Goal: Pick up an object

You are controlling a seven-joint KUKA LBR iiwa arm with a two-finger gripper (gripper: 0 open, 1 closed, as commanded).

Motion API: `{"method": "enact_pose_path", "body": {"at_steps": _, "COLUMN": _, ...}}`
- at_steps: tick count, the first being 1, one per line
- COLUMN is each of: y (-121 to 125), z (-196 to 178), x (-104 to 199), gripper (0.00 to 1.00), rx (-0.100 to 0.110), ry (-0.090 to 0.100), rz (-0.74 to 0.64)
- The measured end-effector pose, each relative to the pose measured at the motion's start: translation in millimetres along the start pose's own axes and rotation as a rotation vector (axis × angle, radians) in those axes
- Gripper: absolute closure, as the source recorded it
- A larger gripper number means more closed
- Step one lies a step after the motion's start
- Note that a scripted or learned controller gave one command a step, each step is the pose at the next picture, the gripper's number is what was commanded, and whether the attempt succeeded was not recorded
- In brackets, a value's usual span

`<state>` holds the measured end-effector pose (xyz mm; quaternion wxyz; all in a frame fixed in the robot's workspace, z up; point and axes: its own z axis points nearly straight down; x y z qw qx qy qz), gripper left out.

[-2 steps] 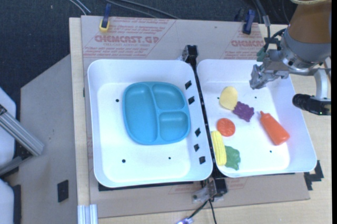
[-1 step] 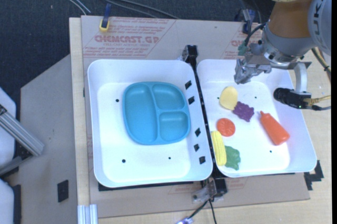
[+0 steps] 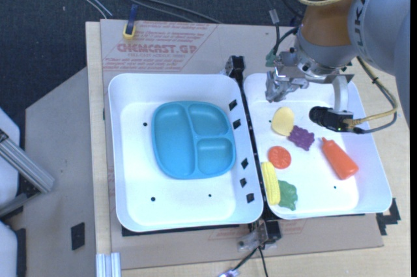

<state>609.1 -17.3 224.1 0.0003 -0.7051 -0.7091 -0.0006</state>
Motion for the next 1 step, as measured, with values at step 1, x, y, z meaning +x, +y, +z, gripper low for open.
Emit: {"method": "enact_pose_path", "body": {"at_steps": 1, "y": 12.2, "z": 10.0, "x": 52.2, "gripper": 1.0, "rx": 0.0, "ry": 0.001, "rz": 0.0}}
